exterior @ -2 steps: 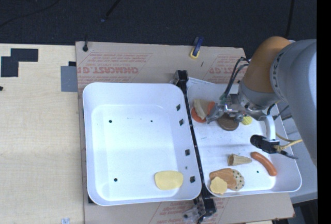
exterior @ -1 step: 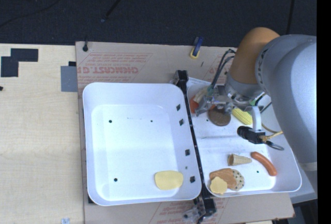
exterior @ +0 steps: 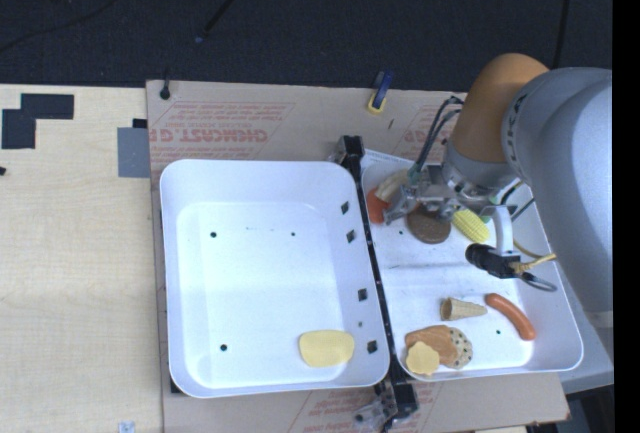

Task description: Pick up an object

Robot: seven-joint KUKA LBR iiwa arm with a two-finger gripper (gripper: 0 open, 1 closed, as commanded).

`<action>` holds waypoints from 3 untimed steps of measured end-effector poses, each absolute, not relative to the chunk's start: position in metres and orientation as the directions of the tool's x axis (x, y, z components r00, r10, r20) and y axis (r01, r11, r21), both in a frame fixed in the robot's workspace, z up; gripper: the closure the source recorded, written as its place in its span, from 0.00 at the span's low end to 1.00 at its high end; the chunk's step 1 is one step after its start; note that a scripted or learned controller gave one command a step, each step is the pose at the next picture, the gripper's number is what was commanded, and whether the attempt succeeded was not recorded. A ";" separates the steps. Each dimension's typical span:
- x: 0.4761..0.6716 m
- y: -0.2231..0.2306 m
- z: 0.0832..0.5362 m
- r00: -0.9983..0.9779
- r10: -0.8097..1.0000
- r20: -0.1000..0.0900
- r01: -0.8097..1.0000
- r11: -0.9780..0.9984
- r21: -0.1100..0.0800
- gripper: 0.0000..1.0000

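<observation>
My gripper (exterior: 415, 204) hangs low over the back of the right bin (exterior: 560, 346), below the orange band and grey wrist. Just beneath and beside it lie a round brown disc (exterior: 431, 227), a red-orange piece (exterior: 376, 208) by the divider, and a yellow corn cob (exterior: 471, 225). Toward the bin's front lie a tan cone (exterior: 461, 308), a red sausage (exterior: 511, 315), a brown cookie-like piece (exterior: 443, 343) and a small yellow chip (exterior: 422, 358). The arm's body hides the gripper's tips.
The left bin (exterior: 190, 221) holds one pale yellow disc (exterior: 326, 348) near its front right corner. A black divider rail (exterior: 362, 241) runs between the bins. The big grey arm covers the right side. A blue-yellow clip (exterior: 378, 93) sits at the board's back edge.
</observation>
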State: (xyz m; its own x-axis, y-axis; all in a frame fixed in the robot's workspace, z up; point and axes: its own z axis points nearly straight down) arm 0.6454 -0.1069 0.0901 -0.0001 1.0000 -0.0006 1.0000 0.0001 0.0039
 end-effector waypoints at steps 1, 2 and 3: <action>0.645 -0.085 0.091 0.000 1.000 -0.006 1.000 0.000 0.004 0.00; 0.645 -0.085 0.090 -0.002 1.000 -0.006 1.000 0.002 0.003 0.00; 0.645 -0.084 0.091 -0.004 1.000 -0.006 1.000 0.004 0.003 0.00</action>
